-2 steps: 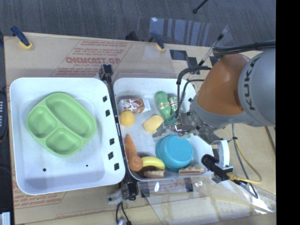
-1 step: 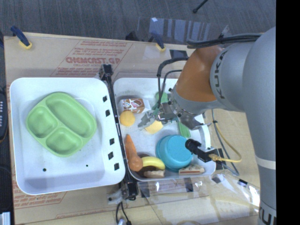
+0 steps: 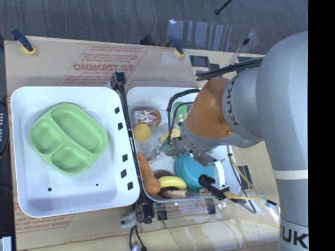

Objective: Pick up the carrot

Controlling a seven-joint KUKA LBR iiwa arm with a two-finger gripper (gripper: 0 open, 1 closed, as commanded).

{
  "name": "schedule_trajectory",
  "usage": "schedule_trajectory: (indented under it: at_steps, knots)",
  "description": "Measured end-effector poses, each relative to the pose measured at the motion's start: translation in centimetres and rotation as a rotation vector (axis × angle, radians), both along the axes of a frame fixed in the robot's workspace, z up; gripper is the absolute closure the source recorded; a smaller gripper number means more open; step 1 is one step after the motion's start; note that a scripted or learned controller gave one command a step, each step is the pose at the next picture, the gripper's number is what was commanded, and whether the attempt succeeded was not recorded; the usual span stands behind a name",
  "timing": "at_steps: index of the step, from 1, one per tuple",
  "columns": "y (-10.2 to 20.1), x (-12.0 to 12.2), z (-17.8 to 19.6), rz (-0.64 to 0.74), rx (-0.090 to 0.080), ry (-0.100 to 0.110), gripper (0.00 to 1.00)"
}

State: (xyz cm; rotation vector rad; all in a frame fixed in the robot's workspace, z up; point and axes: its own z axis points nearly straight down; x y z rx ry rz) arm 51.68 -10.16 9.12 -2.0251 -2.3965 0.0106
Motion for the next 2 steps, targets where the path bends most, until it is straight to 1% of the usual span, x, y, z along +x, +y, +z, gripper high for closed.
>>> schedule_trajectory:
  at_steps: [1, 2]
  knots:
    - [-0.7, 8.1, 3.8, -0.032, 0.001, -0.006, 0.0]
    - [-0.9, 3.3, 0.0, 0.121, 0.005, 0.002, 0.0]
